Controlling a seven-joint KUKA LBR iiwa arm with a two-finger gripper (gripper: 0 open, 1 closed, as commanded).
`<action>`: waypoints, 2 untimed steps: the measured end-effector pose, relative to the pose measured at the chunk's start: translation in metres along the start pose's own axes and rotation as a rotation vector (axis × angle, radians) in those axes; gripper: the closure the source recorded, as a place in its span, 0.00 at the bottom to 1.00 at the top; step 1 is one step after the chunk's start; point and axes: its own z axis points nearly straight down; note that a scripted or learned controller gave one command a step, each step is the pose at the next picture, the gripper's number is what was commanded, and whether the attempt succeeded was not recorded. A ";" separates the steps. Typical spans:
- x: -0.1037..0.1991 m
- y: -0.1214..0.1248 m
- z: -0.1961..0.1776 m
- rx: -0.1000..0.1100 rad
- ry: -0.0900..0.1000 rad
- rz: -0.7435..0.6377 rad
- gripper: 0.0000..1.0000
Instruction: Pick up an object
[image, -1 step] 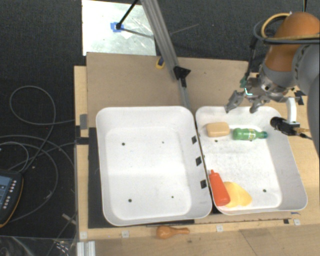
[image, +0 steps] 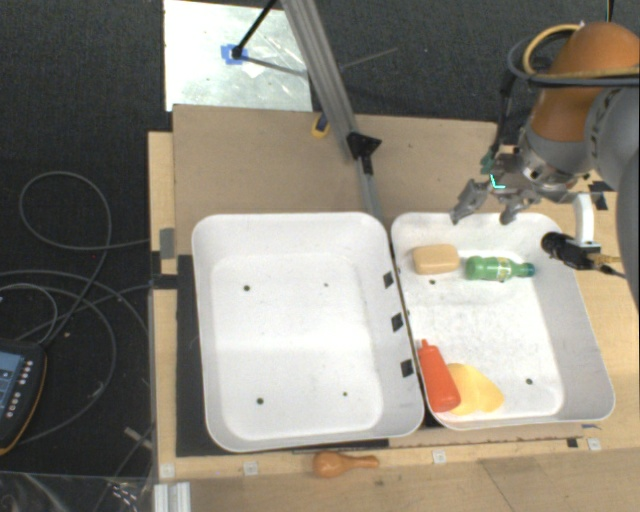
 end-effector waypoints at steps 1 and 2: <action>0.004 0.005 0.060 0.004 0.001 0.000 0.00; 0.004 0.004 0.104 0.011 0.000 0.002 0.00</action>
